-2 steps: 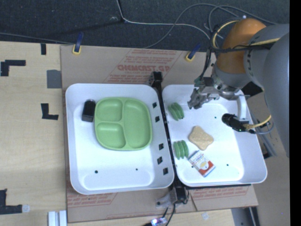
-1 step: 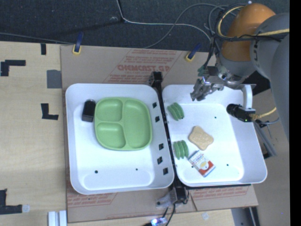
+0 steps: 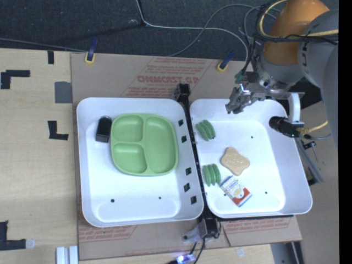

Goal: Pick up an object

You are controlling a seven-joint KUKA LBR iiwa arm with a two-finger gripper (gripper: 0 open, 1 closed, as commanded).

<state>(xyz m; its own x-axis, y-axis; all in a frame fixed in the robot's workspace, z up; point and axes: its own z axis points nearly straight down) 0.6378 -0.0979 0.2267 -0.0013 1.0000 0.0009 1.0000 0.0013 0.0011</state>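
Observation:
My gripper [image 3: 235, 104] hangs over the far edge of the right bin [image 3: 275, 147], its fingers close together with nothing between them. Below it in that bin lie a green pod-like piece [image 3: 205, 130] near the left wall, a tan bread slice [image 3: 235, 161] in the middle, a second green piece [image 3: 211, 174] lower left, and a small red and white packet [image 3: 235, 191] near the front. All of these lie apart from the gripper.
The left bin [image 3: 93, 197] holds a green divided plate [image 3: 144, 144] and a small black block [image 3: 103, 129] beside it. Black clips line the seam between the bins. Cables loop behind the bench near the arm.

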